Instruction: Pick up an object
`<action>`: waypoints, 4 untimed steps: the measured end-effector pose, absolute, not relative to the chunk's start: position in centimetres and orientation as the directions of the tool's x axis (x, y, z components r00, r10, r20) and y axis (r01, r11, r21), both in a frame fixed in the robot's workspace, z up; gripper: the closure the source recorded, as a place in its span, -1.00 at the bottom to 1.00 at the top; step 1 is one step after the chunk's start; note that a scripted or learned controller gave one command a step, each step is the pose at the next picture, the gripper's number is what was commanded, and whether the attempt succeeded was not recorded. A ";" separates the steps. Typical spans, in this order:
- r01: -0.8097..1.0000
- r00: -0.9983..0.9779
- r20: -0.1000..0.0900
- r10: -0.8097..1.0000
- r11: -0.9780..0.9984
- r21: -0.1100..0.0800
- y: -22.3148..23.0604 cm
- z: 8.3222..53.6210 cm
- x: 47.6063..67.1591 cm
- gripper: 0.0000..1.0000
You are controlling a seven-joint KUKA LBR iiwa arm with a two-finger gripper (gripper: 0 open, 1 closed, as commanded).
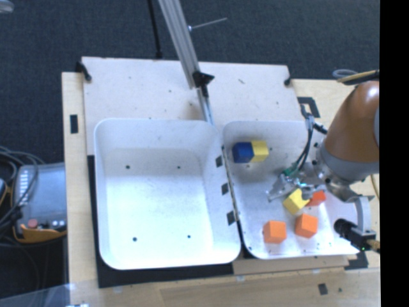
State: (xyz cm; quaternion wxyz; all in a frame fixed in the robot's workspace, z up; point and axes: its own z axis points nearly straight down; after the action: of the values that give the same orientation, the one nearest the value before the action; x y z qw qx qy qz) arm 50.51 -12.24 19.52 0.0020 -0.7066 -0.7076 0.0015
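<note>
The claw (289, 187) sits low in the right bin (255, 133), touching the yellow block (296, 201) beside two orange cubes (291, 229); I cannot tell its opening, so it may push the block away instead of gripping.

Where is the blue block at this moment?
The blue block lies in the right bin, near its far left corner, touching a yellow block on its right.
</note>
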 end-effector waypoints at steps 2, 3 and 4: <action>1.000 0.003 0.000 1.000 -0.003 -0.004 -12.1 15.4 50.9 -1.00; 1.000 0.001 0.000 1.000 -0.001 -0.002 -12.2 10.3 50.9 -1.00; 1.000 0.010 -0.001 1.000 -0.010 0.005 -12.3 11.5 51.1 1.00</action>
State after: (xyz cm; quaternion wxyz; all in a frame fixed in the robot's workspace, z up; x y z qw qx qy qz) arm 51.06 -12.30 11.55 -0.0022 -0.7105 -0.7037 -0.0013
